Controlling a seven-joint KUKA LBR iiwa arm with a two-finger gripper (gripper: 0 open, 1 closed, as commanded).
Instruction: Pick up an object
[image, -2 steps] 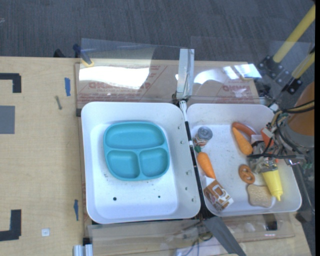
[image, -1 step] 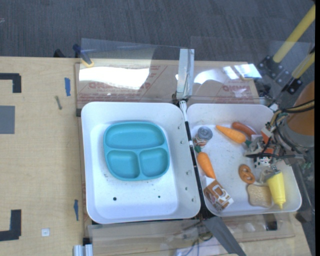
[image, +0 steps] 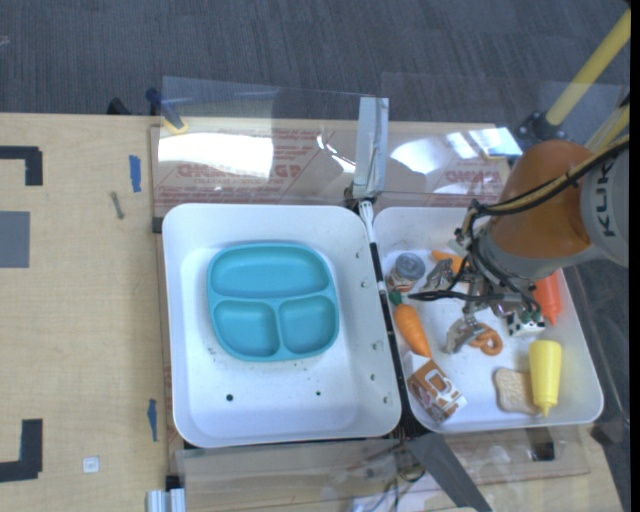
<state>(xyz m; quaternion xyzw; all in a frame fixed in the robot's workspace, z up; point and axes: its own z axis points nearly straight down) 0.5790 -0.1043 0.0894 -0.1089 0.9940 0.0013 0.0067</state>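
Observation:
The right bin (image: 585, 400) holds several small items. An orange carrot (image: 411, 330) lies near its left wall, with a grey round piece (image: 408, 266) behind it. A brown and white pack (image: 435, 390) sits at the front. A yellow bottle (image: 545, 372) lies beside a slice of bread (image: 512, 390). My gripper (image: 464, 330) hangs over the middle of this bin, right beside an orange ring-shaped piece (image: 489, 344). The arm's orange band (image: 545, 210) hides the bin's back right part. A red-orange item (image: 548, 296) pokes out beneath the wrist.
The left bin (image: 190, 400) bears a blue divided plate (image: 272, 300). A clear plastic sheet (image: 300, 160) and an upright metal post (image: 370, 150) stand behind the bins. Bare wooden bench (image: 70, 330) lies to the left.

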